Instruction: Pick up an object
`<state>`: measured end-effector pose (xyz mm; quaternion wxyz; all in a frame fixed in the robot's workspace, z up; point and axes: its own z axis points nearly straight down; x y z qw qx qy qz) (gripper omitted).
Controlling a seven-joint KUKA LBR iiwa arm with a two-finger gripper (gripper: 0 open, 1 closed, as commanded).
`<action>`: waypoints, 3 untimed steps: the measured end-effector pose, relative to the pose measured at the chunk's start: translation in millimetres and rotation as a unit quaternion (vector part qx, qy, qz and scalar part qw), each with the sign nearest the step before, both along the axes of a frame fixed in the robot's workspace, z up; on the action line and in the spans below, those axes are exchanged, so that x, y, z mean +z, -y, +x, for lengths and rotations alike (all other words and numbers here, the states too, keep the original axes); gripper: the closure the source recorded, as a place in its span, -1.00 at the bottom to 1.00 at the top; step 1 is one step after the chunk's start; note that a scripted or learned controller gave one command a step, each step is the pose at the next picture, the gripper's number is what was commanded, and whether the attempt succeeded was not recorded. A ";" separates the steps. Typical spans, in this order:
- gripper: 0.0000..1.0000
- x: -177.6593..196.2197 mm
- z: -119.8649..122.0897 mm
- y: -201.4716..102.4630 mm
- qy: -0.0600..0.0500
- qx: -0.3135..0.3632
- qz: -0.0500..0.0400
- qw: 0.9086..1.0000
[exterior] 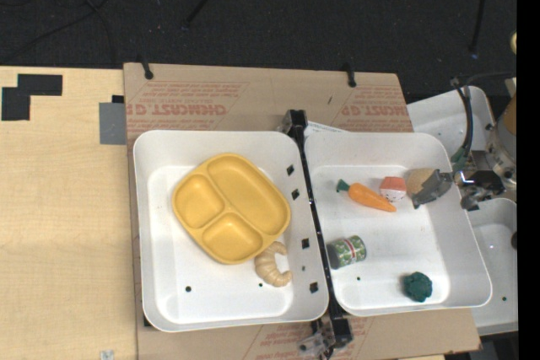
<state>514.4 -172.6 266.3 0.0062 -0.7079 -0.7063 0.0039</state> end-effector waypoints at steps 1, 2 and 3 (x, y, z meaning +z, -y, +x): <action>-1.00 5.2 1.9 -0.3 0.005 0.001 -0.001 1.000; -1.00 -39.9 1.5 2.8 0.003 0.001 0.000 1.000; -1.00 -84.7 -2.1 2.7 0.002 0.001 0.000 1.000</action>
